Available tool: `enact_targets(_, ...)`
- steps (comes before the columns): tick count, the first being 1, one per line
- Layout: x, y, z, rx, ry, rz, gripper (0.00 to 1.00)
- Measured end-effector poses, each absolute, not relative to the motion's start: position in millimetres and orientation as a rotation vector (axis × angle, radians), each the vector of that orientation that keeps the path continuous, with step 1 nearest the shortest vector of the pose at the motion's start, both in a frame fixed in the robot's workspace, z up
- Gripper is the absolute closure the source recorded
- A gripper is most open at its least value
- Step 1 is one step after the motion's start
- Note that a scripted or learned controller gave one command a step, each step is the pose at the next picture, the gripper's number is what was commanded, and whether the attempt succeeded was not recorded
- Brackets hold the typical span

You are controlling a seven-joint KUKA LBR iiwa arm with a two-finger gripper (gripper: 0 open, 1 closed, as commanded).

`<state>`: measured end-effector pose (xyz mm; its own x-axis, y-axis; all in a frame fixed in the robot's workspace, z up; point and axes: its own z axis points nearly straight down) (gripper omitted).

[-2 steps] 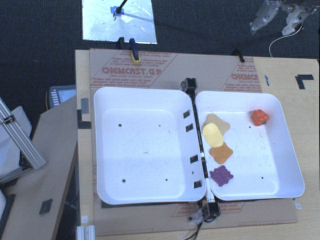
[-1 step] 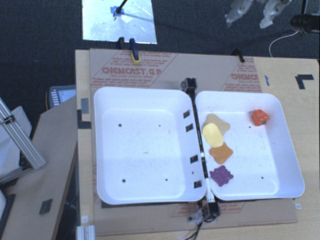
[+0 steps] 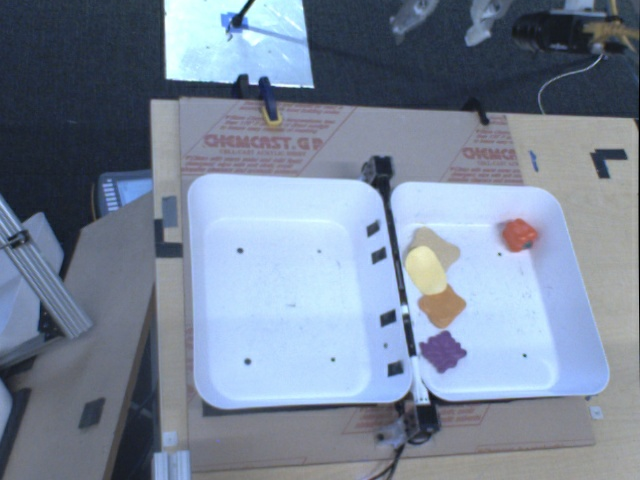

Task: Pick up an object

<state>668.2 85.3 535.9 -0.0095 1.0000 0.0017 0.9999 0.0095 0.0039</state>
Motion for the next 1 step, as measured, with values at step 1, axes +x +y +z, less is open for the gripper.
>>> enact_targets(1,667.7,163.6,493.6,2.21,2.236,0.001,0.0)
